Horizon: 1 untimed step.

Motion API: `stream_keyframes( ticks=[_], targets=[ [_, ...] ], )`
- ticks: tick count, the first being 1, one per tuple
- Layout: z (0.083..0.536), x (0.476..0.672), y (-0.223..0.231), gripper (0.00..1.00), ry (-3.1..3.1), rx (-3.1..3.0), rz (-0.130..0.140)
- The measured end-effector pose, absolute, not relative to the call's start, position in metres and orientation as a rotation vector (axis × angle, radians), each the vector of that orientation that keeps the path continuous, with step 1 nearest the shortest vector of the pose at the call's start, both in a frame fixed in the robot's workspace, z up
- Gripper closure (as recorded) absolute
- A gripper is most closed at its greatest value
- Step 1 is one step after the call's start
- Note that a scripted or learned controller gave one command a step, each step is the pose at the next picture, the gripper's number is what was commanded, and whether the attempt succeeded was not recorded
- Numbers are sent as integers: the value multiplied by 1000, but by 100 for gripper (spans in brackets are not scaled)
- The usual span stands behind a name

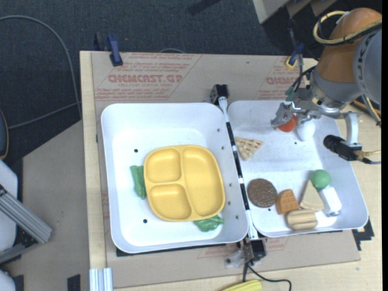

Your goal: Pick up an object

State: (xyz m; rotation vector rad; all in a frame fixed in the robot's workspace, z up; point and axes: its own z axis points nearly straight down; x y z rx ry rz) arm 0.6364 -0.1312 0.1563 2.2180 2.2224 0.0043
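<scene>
You see the gripper (295, 119) over the right bin's (354, 180) far end, a small red object (287, 124) just left of it. Whether its jaws are open, I cannot tell.

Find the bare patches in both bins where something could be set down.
Left bin: bare along the far side, beyond the yellow tray. Right bin: bare middle, between waffle and green ball. Crowded at its near edge, round the cookie.

Hand (290, 117) low at arm's end

Bright, even light; slight softness
</scene>
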Motion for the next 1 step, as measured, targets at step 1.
stream_keyframes(
  ticks=[1],
  targets=[
    [185, 636, -52, 100, 2222, 2218, 3]
  ],
)
